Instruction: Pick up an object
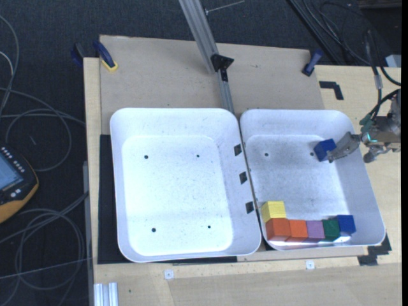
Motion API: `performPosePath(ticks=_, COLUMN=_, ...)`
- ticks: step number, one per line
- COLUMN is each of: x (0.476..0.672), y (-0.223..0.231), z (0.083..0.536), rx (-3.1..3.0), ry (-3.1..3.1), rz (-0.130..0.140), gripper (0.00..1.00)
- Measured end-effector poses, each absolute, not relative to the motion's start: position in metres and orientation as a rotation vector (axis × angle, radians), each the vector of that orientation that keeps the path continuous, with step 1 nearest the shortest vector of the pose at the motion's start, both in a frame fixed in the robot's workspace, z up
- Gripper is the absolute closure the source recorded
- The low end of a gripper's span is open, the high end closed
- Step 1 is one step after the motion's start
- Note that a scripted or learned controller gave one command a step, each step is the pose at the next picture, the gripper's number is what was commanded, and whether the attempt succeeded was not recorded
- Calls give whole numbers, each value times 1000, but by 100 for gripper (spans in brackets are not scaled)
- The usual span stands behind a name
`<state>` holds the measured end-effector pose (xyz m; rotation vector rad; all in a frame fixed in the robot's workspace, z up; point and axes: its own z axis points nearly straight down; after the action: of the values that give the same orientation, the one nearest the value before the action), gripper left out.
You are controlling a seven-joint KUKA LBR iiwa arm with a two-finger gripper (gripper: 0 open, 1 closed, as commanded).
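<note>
Two white bins side by side on the wooden bench [191, 75] — left bin [127, 126] and right bin [363, 183]. The gripper [338, 149] reaches in from the right over the right bin's upper right part, a blue block [324, 148] at its fingertips. Along that bin's near wall sits a row of blocks — yellow block [275, 210] atop orange block [277, 228], then another orange [297, 229], purple block [315, 229], green block [331, 227], dark blue block [345, 224].

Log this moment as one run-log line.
pincer: over right bin, shut on blue block | row along near wall: yellow block, orange, purple, green, blue | step: lift underway
</note>
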<state>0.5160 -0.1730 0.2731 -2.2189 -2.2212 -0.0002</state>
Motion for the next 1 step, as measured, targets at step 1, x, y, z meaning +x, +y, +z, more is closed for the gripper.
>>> performPosePath(ticks=1, x=596, y=-209, z=213, rx=-2220, ry=-2224, rz=3, gripper=0)
